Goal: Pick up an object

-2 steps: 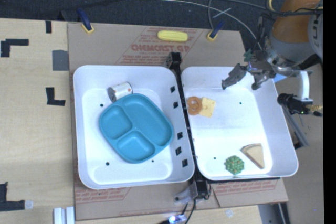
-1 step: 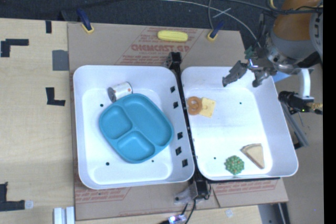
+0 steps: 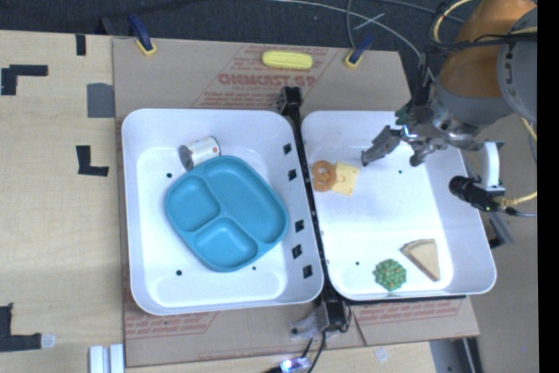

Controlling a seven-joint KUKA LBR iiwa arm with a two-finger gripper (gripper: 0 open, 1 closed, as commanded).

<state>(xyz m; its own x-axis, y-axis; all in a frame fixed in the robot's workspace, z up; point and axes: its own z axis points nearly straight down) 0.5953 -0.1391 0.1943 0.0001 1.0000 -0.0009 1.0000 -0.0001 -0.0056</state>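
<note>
We see the tool (image 3: 400, 150) spread wide and grasping nothing, above the right bin (image 3: 454, 218), near the donut (image 3: 323, 175).

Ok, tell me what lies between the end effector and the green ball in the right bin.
Camera view: bare white bin floor. The end effector is above the bin's upper part, the green ball near the front wall, the tan wedge just beside that line.

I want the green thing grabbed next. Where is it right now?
The green ball lies in the right bin, near its front edge, just left of the tan wedge and well below the gripper.
</note>
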